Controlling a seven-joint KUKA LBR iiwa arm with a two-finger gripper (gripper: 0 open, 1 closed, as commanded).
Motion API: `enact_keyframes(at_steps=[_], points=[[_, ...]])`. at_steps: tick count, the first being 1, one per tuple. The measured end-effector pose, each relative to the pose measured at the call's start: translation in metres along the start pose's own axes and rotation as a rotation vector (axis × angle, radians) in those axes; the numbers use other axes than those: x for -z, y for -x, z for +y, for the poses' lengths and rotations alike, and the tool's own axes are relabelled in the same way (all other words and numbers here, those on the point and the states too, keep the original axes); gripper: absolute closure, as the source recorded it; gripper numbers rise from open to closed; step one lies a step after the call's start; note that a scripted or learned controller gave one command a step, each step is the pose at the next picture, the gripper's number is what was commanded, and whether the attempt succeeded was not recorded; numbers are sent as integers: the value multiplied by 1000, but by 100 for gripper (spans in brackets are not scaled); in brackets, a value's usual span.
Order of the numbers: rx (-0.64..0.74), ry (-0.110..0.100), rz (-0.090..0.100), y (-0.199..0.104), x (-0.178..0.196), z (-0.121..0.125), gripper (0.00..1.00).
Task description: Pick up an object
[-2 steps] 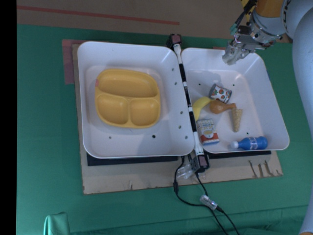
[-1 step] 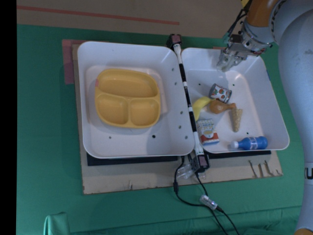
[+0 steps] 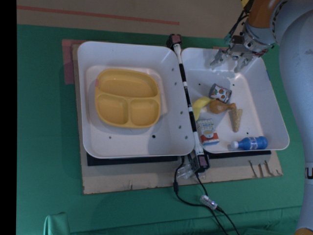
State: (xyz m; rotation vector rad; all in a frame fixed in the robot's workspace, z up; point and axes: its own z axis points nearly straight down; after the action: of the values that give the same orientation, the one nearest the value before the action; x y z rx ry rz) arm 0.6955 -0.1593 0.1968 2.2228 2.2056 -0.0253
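— Objects lay untouched in the right bin [image 3: 274,126]: a small can [image 3: 220,92], a yellow banana [image 3: 199,105], a drumstick [image 3: 221,106], a cone [image 3: 236,119], a carton [image 3: 209,131] and a blue bottle [image 3: 249,143].

— And the gripper [image 3: 228,63]?

— It hung over that bin's far corner, well apart from the cluster, fingers spread wide with nothing between them.

— So how far along was the pick?

— Barely begun, I judged. Nothing was lifted; reaching, closing and raising all remained.

— Which piece was it after?

— Hard to say from that slant; the can was nearest. The left bin [image 3: 88,58] held a yellow divided tray [image 3: 128,98].
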Motion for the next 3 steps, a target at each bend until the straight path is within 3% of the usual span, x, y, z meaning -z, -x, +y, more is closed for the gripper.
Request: enact_keyframes(at_steps=[1,2,3], points=[[1,22,9,-30,-9,-82,0],[-8,37,3,-26,8,-79,100],[-7,37,4,-26,8,-79,0]])
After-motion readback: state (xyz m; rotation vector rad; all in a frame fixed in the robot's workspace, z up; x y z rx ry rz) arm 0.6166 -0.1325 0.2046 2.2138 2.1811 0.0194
